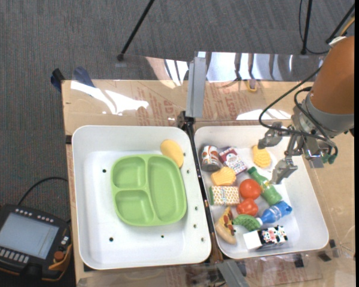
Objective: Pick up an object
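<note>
My gripper (277, 154) is hanging wide open over the right bin (311, 190), but that toy pile's so packed I could easily snag two.

Arm (338, 82) cut off by frame edge at 3 o'clock. Green bottle (266, 187) partly hidden behind gripper (277, 155). Labels on can (210, 158) and milk carton (266, 237) too small to read.

One camera sits high above the tabletop (125, 103) and looks down at a slant. It sees both white bins, the left bin (90, 160) and the right bin (308, 205), with grey floor (60, 28) far behind.
</note>
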Robot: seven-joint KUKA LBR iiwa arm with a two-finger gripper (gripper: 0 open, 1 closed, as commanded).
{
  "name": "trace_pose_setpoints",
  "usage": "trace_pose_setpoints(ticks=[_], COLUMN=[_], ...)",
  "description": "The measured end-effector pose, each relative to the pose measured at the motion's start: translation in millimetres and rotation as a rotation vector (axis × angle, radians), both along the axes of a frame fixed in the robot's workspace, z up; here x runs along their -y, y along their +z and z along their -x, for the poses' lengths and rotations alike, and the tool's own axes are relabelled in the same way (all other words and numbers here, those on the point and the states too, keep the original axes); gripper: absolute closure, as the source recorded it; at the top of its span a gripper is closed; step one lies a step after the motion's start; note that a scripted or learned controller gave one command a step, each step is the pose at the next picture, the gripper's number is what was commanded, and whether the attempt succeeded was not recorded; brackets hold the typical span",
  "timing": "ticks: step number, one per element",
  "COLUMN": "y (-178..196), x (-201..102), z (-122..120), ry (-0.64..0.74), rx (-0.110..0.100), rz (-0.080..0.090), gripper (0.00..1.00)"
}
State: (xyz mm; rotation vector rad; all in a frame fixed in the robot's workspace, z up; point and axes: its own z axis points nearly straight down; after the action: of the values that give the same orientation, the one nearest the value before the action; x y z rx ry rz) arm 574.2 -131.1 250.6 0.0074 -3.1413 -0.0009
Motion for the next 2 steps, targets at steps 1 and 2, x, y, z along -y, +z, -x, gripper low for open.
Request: trace_pose_setpoints(ticks=[1,2], y=[-130,-164], x=[-6,-35], z=[-2,16], ry=[0.007,-0.122], rx=[-0.001,-0.002], rz=[-0.003,-0.001], gripper=[0.0,0.0])
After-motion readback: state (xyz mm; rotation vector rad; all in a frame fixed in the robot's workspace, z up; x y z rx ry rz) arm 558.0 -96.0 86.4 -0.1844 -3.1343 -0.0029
